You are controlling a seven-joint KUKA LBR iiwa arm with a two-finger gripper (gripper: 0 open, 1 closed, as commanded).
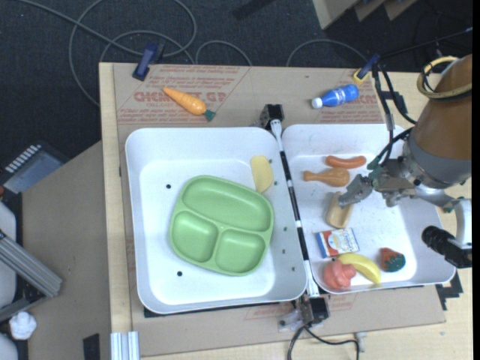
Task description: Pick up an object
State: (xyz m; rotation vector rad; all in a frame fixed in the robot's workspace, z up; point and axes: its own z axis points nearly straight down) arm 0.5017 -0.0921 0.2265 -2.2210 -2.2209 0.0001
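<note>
The gripper hangs over the right bin, fingers apparently spread and gripping nothing. Just below it lies a tan block, still on the bin floor, so the pick looks undone; descent, closing and lifting remain.

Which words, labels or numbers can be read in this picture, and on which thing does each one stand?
Red print on the cardboard sheet under the bins: too blurred to read with certainty.
Label on the blue bottle: too small to read.
Small carton with a red and blue picture, in the right bin: no letters readable.
Nothing else bears readable text.
</note>
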